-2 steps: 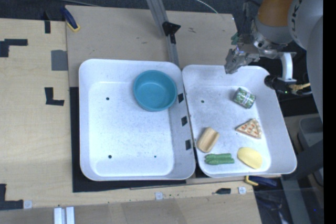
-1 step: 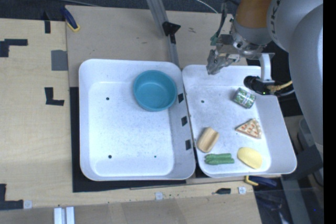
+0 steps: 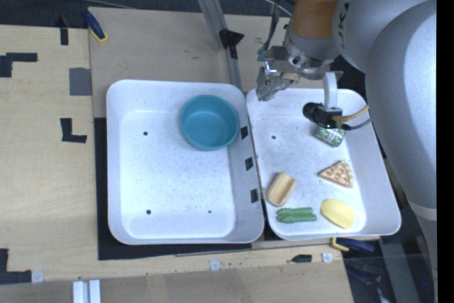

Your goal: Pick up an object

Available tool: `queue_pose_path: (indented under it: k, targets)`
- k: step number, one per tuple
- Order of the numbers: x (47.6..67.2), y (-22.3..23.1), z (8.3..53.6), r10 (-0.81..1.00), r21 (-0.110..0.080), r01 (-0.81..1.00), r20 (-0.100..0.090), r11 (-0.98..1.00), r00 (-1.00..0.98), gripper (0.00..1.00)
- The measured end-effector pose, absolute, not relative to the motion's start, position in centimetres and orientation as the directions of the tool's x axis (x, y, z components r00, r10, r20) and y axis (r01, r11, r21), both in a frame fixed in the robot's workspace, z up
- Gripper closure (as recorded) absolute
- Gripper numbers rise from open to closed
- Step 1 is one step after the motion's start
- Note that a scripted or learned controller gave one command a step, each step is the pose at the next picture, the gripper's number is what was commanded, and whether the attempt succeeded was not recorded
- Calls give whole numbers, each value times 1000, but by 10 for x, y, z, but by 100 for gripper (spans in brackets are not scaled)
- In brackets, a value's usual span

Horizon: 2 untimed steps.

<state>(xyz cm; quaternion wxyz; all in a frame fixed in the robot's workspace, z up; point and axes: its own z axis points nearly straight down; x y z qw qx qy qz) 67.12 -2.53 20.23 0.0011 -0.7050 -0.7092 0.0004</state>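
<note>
I am in the approach step: my gripper (image 3: 270,87) hangs over the right bin's (image 3: 298,145) far corner, holding nothing, fingers narrow. Nearest thing, small green block (image 3: 330,135), lies to its right; next I must move there and lower.

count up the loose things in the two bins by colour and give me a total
blue: 1, the bowl in the left bin
tan: 1, the bread roll
green: 1, the pea pod
yellow: 1, the lemon-like piece
orange: 1, the pizza slice
black and green: 1, the small item near the right bin's far end
total: 6
</note>
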Motion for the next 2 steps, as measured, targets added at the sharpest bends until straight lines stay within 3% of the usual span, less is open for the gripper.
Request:
queue_pose_path:
  k: [1,2]
  targets:
    - [667,25,200,1000,-2,1000,1,6,-6,100]
    - [679,72,209,1000,0,1000,2,6,-6,100]
